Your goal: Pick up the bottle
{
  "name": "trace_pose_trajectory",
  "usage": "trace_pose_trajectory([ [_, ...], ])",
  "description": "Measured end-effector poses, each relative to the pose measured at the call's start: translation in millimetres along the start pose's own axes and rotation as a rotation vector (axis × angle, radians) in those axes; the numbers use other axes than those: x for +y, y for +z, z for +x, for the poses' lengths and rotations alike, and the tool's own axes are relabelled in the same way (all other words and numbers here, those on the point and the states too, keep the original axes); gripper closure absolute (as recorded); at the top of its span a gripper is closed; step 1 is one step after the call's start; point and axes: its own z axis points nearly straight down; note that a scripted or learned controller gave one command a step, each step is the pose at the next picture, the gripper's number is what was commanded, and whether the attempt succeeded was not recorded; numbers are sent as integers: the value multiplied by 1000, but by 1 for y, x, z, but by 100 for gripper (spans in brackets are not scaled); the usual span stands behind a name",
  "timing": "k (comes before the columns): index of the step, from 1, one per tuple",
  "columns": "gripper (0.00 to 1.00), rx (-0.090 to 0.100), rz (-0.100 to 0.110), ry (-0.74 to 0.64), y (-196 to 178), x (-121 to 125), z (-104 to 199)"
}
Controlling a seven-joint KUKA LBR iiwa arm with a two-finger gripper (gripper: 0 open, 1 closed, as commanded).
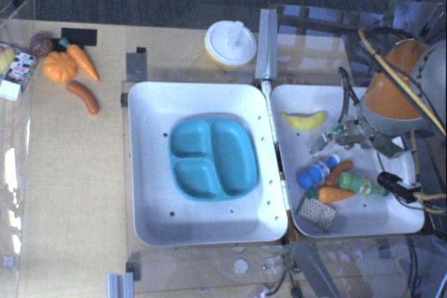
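Note:
A small blue bottle (313,174) with a white label lies on its side in the right bin (398,223), near the bin's left wall. A green bottle (360,184) lies to its right, next to an orange carrot-shaped toy (334,195) and a brown sausage toy (341,167). My gripper (334,137) hangs from the grey arm with the orange band (391,95), over the bin's middle. It sits above and slightly right of the blue bottle, and nothing is visibly held.
A yellow banana (304,121) lies at the back of the right bin and a patterned pouch (318,213) at its front left. The left bin (150,220) holds a blue divided plate (213,157). A white lidded cup (230,44) and toy vegetables (70,70) rest on the bench.

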Motion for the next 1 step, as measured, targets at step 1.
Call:
trace_pose_trajectory([
  [1, 0, 2, 0, -341, 9, -69, 56],
])
